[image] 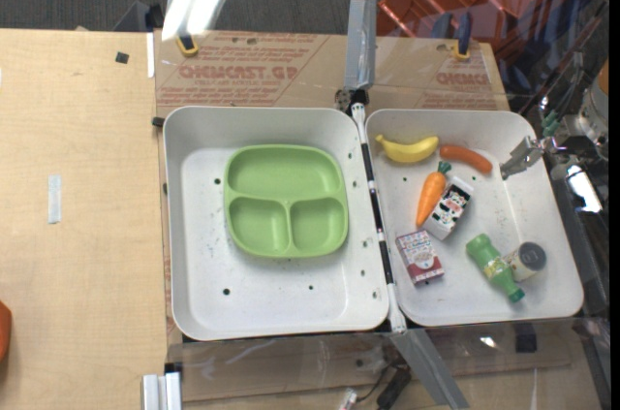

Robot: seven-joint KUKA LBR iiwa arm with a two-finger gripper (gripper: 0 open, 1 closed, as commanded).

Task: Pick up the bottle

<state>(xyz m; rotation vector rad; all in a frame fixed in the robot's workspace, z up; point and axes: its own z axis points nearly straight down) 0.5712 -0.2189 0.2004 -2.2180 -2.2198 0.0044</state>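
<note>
The bottle [493, 267] is green and lies on its side in the right bin [562, 234], near the front right corner, with its neck pointing toward the front. A grey can [530, 258] rests against its right side. My gripper [520, 157] hangs over the right bin's far right part, well behind the bottle and apart from it. Nothing shows in its grasp.
The right bin also holds a banana [407, 147], an orange sausage-like piece [467, 158], a carrot [431, 193], a black-and-white carton [449, 208] and a pink carton [420, 258]. A green divided plate [287, 200] lies in the left bin [194, 234].
</note>
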